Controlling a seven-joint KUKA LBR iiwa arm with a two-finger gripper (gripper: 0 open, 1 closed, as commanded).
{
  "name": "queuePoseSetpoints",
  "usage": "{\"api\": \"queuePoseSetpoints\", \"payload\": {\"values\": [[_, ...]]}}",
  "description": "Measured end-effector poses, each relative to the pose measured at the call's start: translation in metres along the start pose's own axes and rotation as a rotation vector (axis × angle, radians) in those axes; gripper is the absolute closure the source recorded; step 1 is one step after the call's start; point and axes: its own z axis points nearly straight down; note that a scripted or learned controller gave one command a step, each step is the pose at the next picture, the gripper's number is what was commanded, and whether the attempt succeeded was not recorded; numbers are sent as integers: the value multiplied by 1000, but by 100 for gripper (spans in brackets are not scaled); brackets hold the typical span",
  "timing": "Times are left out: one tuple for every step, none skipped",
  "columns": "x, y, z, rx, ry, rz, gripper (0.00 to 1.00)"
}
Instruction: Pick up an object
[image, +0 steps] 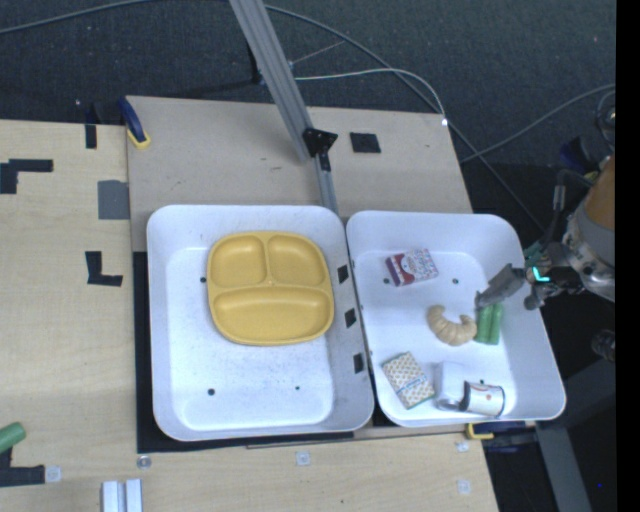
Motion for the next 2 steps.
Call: {"api": "queuePoseSetpoints", "payload": {"values": [[0, 0, 0, -1, 0, 0, 0], [3, -6, 45, 2, 0, 1, 0]]}}
